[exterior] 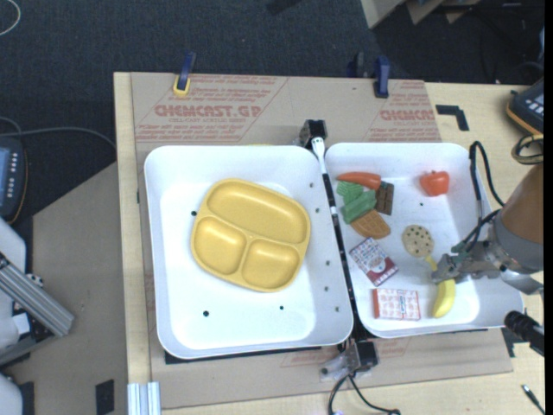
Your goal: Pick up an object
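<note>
My gripper [451, 269] is low in the right bin [484, 316], near its right side, just above the top end of a small yellow banana [444, 300]. A round speckled cookie [417, 239] lies just left of the gripper. Further left are two red-and-white card packets, one [373, 260] mid-bin and one [396, 303] by the front wall. At the back lie a red-orange pepper [359, 180], a green piece [354, 201], a brown bar [385, 197], an orange-brown piece [373, 225] and a red tomato [435, 182].
The left bin [168, 232] holds a yellow divided plate [249, 234]. The grey arm [523, 232] comes in over the right bin's right wall, with a black cable [477, 180] looping beside it. Clamps [381, 76] sit on the bench's back edge.
</note>
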Action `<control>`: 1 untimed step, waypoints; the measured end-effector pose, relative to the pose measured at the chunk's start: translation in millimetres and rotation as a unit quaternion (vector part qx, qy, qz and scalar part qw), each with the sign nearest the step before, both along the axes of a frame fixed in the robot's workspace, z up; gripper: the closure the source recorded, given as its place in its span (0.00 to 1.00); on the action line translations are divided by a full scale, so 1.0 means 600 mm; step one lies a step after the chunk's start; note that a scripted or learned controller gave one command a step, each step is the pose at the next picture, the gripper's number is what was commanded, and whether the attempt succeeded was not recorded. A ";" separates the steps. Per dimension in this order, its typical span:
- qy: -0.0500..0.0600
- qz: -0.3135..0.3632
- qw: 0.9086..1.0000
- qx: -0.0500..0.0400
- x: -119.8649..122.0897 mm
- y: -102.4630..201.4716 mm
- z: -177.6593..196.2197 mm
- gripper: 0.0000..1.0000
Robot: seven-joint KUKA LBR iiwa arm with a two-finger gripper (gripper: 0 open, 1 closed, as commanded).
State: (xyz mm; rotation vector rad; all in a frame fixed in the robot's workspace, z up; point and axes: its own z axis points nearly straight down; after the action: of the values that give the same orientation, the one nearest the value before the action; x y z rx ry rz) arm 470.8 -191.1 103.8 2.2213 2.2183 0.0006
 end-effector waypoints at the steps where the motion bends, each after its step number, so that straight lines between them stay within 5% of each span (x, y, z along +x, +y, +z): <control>1: -0.002 0.000 1.000 -0.001 -0.006 -0.014 0.097 1.00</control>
State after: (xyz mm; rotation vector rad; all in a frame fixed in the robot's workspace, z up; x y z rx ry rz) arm 467.0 -199.7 162.2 2.2179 2.2147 0.0027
